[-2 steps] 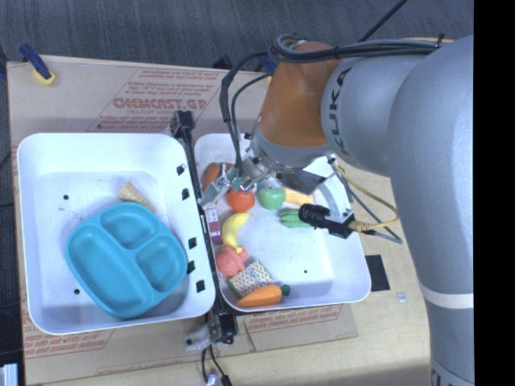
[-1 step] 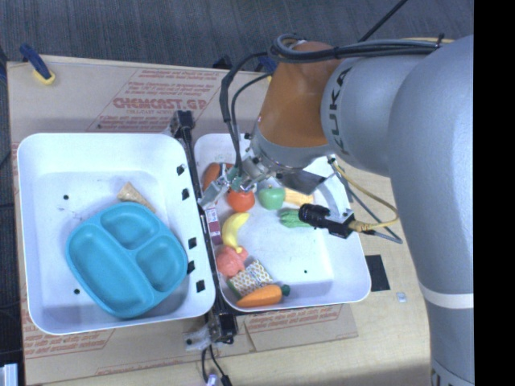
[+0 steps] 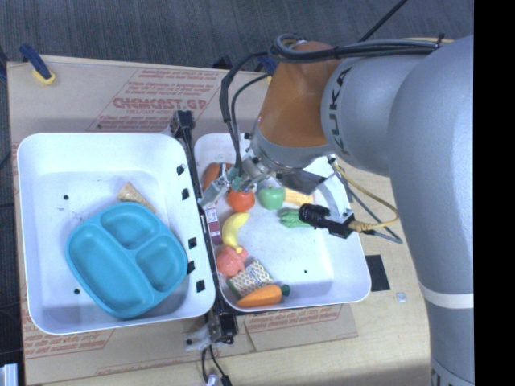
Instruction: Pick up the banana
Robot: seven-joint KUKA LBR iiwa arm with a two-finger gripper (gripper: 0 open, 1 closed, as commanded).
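Crowding the right bin's (image 3: 354,284) left wall, the banana (image 3: 233,228) lay by the divider, with open floor toward 3 o'clock. The gripper (image 3: 251,175) hung at the banana's 12 o'clock; whether it was clenched I cannot tell. One carrot (image 3: 261,297) lay at 6 o'clock. One blue tray (image 3: 126,256) filled the left bin (image 3: 40,159).

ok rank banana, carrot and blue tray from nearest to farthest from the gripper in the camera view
Gripper sits in the right bin's upper left.
1. banana, just below it, right bin
2. carrot, right bin's near edge
3. blue tray, left bin
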